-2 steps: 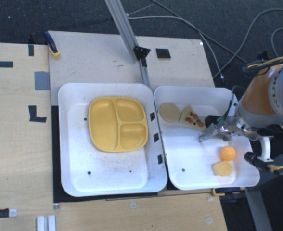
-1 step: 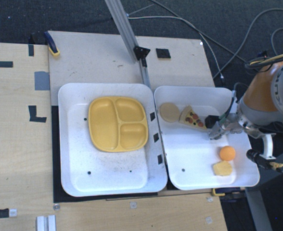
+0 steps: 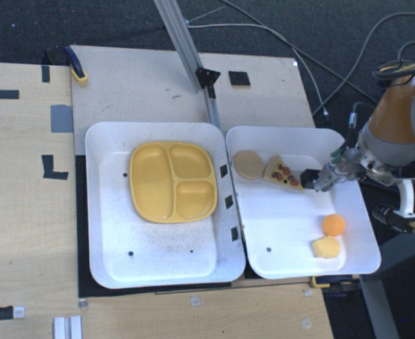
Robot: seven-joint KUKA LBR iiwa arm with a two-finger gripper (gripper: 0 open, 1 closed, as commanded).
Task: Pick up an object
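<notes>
In the right bin [image 3: 292, 253] lie a round tan cookie [image 3: 248, 164], a pizza slice [image 3: 281, 172], an orange ball [image 3: 334, 225] and a pale yellow chunk [image 3: 326, 247]. My gripper [image 3: 314, 179] is low over the bin's upper right part, just right of the pizza slice's tip. Its dark tip sits beside the slice, and whether they touch is unclear. A yellow divided plate [image 3: 173, 181] rests in the left bin [image 3: 116, 253].
A slanted metal pole [image 3: 183, 37] rises behind the bins, with its clamp near their shared back edge. Cables trail across the dark floor at the top right. A yellow-and-blue clamp [image 3: 76, 65] sits at the bench's back left corner.
</notes>
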